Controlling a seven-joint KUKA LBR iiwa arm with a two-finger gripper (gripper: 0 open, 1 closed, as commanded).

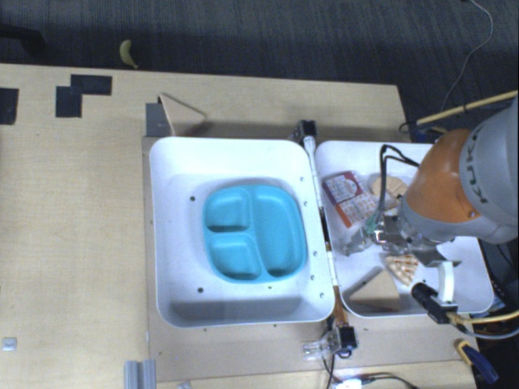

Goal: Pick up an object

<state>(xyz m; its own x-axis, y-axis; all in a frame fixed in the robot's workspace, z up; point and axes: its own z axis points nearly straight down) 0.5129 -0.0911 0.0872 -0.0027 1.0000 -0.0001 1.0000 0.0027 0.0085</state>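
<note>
Robot lab – arm (478, 185), white bins (174, 217), cables.

You are looking at a soft, low-resolution picture under even overhead light. The white bins (235, 233) are glowing bright, almost washing out, while the dark floor (243, 23) beyond the table's far edge is staying dim. A soft shadow is lying under the arm (454, 185), and fine detail is blurring there.

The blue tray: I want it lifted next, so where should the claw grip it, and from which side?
Probably the blue tray's raised outer rim, from straight above. It lies flat in the left bin, so only rim and dividers stand up; the right rim sits nearest the arm.
</note>
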